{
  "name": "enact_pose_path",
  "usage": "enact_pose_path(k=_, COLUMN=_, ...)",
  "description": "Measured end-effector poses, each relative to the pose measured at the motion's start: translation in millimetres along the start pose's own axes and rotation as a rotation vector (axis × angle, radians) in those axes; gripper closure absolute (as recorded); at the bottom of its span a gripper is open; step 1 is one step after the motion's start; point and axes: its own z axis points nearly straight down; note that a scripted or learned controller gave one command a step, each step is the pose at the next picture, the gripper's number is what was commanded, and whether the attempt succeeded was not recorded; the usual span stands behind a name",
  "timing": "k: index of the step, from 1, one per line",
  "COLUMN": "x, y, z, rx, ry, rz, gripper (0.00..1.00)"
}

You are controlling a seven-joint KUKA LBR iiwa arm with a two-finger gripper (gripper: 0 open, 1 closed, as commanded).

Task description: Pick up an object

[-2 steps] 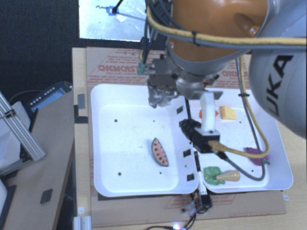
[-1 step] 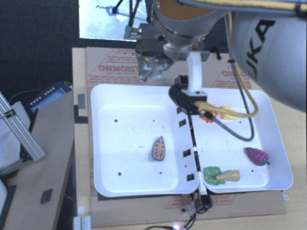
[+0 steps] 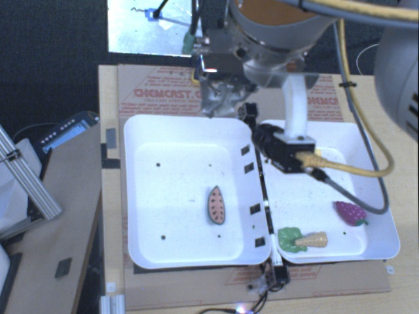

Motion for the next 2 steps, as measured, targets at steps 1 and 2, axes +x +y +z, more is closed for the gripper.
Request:
enact_pose_path(k=1, x=-1, y=48, z=5, rx=0.002, ry=-0.004, rz=0.007, gripper=1.00)
enact_pose_path(k=2, x=-11, y=0, z=4, rx=0.006, ry=-0.003, rz=0.003, gripper=1.00)
